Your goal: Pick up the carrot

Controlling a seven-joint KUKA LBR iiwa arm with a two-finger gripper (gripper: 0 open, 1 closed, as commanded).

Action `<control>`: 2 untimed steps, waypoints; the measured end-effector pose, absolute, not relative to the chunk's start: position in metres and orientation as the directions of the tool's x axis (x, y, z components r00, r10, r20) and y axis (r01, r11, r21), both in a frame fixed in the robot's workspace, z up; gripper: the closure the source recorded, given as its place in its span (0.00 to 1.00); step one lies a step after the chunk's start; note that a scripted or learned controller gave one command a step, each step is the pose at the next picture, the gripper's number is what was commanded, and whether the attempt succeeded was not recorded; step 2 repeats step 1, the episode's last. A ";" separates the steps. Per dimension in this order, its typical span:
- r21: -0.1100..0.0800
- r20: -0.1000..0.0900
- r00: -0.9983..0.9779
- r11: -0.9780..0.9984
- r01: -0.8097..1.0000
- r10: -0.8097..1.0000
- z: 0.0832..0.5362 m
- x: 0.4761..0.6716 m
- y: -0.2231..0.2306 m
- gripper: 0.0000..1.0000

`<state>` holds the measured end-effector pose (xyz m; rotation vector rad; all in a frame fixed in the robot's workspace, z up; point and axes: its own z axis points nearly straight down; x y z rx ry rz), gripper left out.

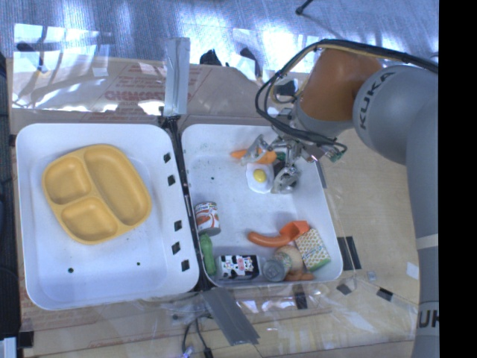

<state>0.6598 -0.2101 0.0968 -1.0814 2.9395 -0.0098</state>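
The gripper (pixel 283 164) hangs low in the right bin (pixel 223 136), near its 1 o'clock corner, because the carrot (pixel 252 154) lies there: a small orange piece at about 10 o'clock from the tool, seemingly touching it. Whether the fingers are spread, pressed together, or pinching the carrot, I cannot tell; the wrist and cables hide them. A fried egg toy (pixel 258 177) sits just at 7 o'clock of the tool, crowding the approach.

The remaining clutter gathers along the bin's 6 o'clock edge (a sausage (pixel 264 238), a small can (pixel 206 218), a milk carton (pixel 238 265), a yellow sponge-like block (pixel 314 249)), well apart from the work. The yellow divided plate (pixel 95 192) rests alone in the left bin (pixel 37 274).
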 end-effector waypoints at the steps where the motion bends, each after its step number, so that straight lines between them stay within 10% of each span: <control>1: -0.012 -0.006 -0.675 0.675 -0.738 -0.738 0.097 0.660 -0.210 0.00; 2: -0.012 -0.006 -0.675 0.675 -0.738 -0.738 0.097 0.660 -0.210 0.00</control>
